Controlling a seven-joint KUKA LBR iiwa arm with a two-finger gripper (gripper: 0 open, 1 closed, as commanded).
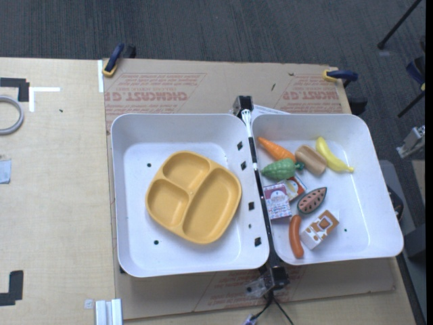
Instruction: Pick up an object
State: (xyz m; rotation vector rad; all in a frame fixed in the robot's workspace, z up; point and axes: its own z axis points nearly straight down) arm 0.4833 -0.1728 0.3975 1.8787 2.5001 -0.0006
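Note:
The right bin (374,217) holds several toy foods. An orange carrot (274,147) lies at its top left, with a green vegetable (281,169) just below it. A tan hot dog (310,159) and a yellow banana (333,156) lie side by side further right. Lower down are a red and white packet (277,202), a brown oval piece (312,200), a red sausage (295,236) and an orange and white carton (319,227). In the left bin (128,181) sits a yellow divided plate (196,198).
Both bins rest on a cardboard sheet (169,93) held by blue and yellow clamps (114,58) at the back corners. A grey bracket (413,141) stands at the right edge. Black clips (243,105) join the bins along their shared wall.

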